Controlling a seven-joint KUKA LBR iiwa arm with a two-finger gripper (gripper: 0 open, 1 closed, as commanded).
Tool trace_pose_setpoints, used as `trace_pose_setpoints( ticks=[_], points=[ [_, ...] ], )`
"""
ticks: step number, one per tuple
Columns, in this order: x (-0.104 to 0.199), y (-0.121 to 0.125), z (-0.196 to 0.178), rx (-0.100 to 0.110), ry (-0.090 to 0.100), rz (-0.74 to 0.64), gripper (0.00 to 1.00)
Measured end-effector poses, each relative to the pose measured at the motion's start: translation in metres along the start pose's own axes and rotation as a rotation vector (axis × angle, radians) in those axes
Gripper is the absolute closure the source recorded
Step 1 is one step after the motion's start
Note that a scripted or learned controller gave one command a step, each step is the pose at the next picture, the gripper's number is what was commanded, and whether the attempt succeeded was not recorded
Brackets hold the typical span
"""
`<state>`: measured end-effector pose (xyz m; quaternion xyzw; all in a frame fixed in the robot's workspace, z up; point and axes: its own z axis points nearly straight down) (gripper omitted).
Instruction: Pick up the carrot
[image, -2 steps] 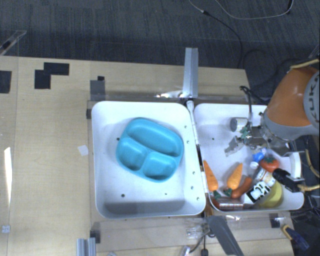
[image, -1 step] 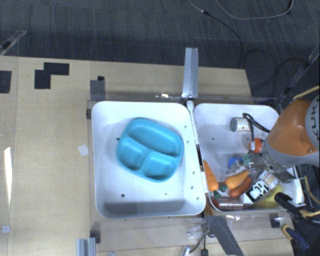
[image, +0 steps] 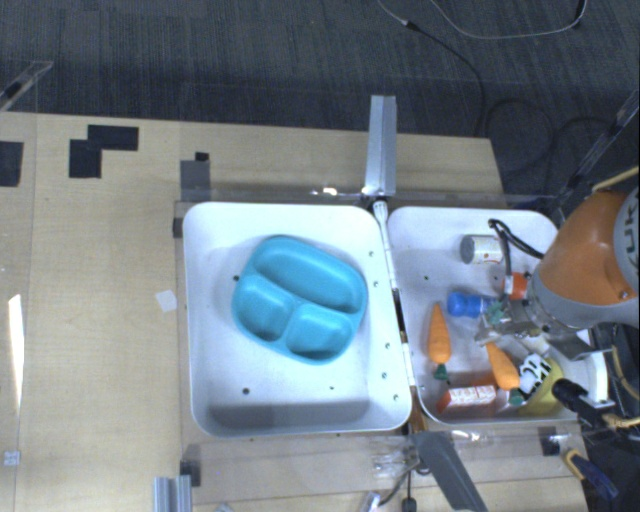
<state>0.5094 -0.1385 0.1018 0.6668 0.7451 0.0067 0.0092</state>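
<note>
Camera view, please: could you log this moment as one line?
gripper: over right bin, beside carrot | carrot: lying in bin, not held | blue tray: left bin

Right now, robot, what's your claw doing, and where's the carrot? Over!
Gripper low in right bin, beside blue bottle. Carrot lying free, left of gripper. Second orange piece and red packet crowd nearby.

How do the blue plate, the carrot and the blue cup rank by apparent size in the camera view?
Largest to smallest:
1. blue plate, by far the largest, in the left bin
2. carrot, in the right bin
3. blue cup, partly hidden by the gripper, so its rank is unsure
</note>
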Motion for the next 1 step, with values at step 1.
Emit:
trace_pose_setpoints(
  ticks=[1],
  points=[
    [0.0608,0.025,-0.0839,0.014,0.005,-0.165,1.0]
  ],
)
